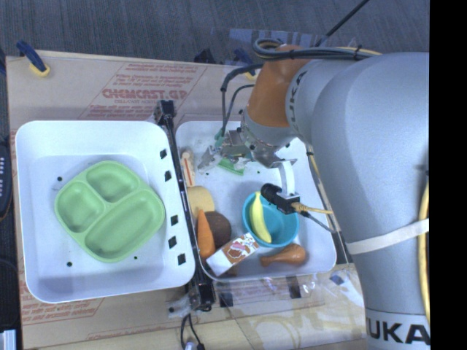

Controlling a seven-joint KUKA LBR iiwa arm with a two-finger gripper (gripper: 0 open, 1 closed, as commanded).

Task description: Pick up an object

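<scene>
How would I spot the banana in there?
Find the right-hand white bin, under the grey arm. Near its front sits a blue bowl; the banana lies inside it. It is the sole yellow, curved thing, unlike the brown items beside it.

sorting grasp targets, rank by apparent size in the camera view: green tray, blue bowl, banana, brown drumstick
1. green tray
2. blue bowl
3. and 4. banana and brown drumstick: look alike, left unranked.
</scene>
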